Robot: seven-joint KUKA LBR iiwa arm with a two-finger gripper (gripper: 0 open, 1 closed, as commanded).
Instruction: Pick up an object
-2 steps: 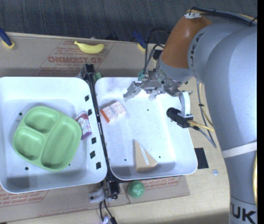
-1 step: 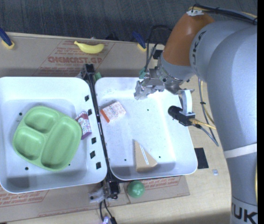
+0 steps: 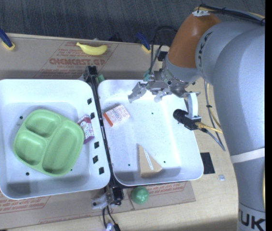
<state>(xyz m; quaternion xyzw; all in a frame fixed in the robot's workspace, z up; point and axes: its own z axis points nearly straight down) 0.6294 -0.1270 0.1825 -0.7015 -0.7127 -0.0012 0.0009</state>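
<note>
My gripper [image 3: 147, 92] hovers over the back of the right bin [image 3: 174, 143], its fingers open with nothing between them. An orange and white packet [image 3: 116, 114] lies just in front and to the left of it, apart from the fingertips. A tan wedge [image 3: 148, 163] rests near the right bin's front wall. In the left bin [image 3: 6, 95] sit a green divided plate [image 3: 47, 141] and a dark red packet [image 3: 86, 127] by the right wall.
A yellow banana [image 3: 92, 47] lies on the cardboard behind the bins. In front of the right bin a green ball [image 3: 139, 195] rests on the cardboard. A black fitting with cables [image 3: 187, 120] hangs from the arm over the right bin's right side.
</note>
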